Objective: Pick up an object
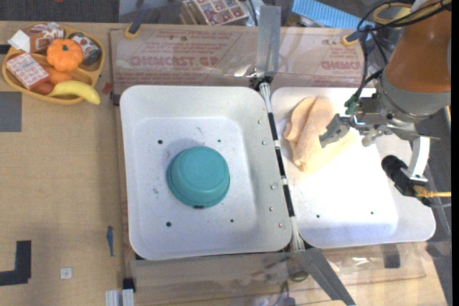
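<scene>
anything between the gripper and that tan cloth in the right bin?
Nothing visible. The gripper sits over the right bin, right at the tan cloth's edge, with no other object between them. The teal bowl is in the left bin, out of the way.

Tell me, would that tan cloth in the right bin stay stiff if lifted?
Probably not: the cloth lies crumpled with soft folds, so it would likely droop. It looks thin, so probably light. Pinched at one edge by the gripper, it might slip free.

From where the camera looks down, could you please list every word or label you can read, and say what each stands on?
Red lettering on the clear sheet behind the left bin: reversed and blurred, unreadable.
Red lettering on the same sheet behind the right bin: likewise unreadable.
Patterned box beyond the bench: print too small.
Small packets in the fruit tray: too small.
</scene>
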Robot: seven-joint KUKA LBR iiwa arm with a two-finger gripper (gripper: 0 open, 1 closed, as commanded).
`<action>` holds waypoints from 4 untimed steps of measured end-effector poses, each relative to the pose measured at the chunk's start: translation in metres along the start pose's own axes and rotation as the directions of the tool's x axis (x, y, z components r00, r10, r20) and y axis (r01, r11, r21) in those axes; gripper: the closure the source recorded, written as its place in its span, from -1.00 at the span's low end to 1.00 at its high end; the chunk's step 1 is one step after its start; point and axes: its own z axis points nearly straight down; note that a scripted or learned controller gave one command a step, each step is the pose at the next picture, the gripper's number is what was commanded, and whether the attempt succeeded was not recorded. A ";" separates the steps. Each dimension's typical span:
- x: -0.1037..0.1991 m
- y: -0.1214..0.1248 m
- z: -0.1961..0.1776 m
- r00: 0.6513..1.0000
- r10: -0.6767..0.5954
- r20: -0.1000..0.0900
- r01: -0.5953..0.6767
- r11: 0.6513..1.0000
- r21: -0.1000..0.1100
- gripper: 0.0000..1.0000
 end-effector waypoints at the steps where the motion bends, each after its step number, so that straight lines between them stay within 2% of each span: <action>1: 0.008 0.051 0.033 0.997 -0.078 0.002 0.078 0.997 -0.004 -1.00; 2: 0.008 0.056 -0.039 0.975 -0.223 0.002 0.223 0.975 -0.004 -1.00; 3: 0.007 0.056 -0.049 0.975 -0.221 0.004 0.221 0.975 -0.008 1.00; 4: 0.014 0.081 -0.059 0.995 -0.099 0.003 0.099 0.995 -0.005 1.00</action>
